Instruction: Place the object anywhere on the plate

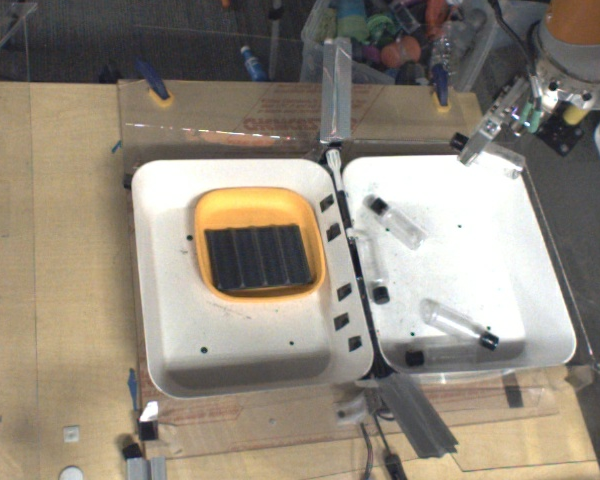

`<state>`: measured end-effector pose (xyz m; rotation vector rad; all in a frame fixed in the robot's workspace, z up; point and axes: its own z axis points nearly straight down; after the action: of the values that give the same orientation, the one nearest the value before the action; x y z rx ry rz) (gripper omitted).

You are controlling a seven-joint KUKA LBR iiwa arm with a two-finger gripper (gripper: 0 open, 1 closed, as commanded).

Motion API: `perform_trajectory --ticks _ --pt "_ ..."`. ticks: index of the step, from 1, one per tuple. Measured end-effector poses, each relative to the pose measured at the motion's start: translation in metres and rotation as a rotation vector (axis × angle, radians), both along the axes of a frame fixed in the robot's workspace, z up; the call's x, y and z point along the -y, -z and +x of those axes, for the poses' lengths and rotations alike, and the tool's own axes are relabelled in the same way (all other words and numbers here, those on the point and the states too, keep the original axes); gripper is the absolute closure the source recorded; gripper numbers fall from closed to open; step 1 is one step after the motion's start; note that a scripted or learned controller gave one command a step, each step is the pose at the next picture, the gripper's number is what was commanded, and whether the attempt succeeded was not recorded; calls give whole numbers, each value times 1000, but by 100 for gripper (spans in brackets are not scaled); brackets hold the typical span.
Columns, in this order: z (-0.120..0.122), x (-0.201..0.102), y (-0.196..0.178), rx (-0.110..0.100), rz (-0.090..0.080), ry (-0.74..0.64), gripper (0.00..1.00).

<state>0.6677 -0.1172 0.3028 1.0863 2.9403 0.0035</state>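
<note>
Two shallow white bins sit side by side on the wooden bench [50,268], their inner rims meeting at a divider with small black clips. The left bin [170,338], smooth plastic with rounded corners, holds a yellow-orange plate [212,208], squarish with soft corners and a raised rim, set toward the bin's far right. On the plate lies a dark ribbed rectangular block [258,257], covering most of its floor toward the near edge.

The right bin [500,238] holds clear tubes with black caps: one [394,221] near the far left corner, lying at a slant; another [460,325] toward the near edge, also slanted; a third [372,273] along the left rim by the divider. A fourth clear piece [445,354] with a black end lies along the near rim.

The gripper [477,140] hangs over the right bin's far right corner, above the rim; whether its jaws are spread or pressed together I cannot tell. No writing is legible.
</note>
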Motion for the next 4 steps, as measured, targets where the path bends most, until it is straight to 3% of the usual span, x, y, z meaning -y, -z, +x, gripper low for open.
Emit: perform_trajectory --ticks 1,2,3,4 --pt "-12 41 -83 1 -2 -178 100" --pt "-21 98 -134 3 -5 -404 100" --pt "-10 105 -134 3 -7 -720 100" --pt "1 104 -134 3 -8 -930 100"
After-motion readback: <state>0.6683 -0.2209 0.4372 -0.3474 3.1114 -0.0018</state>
